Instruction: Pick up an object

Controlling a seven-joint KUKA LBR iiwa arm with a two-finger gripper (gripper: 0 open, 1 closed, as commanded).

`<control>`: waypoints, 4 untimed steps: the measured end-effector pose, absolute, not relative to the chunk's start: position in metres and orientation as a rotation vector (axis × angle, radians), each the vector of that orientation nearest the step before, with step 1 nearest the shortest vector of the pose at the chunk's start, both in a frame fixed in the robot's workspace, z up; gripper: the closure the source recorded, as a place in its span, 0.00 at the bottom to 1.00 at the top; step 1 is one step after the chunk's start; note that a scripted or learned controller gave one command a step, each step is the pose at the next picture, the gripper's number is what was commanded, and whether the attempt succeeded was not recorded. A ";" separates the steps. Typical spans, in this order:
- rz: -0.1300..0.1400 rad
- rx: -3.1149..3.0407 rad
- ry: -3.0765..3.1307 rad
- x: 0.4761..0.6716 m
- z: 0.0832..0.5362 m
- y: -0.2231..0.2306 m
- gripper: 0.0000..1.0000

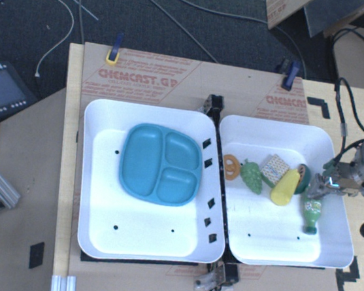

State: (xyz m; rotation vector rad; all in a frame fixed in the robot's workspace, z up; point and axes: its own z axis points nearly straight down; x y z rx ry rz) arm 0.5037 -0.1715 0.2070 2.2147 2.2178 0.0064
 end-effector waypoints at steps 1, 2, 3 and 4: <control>0.002 2.218 2.222 0.505 0.215 -0.171 1.00; 0.003 2.217 2.230 0.504 0.223 -0.122 1.00; 0.002 2.218 2.231 0.503 0.223 -0.073 1.00; 0.005 2.213 2.231 0.513 0.231 -0.012 1.00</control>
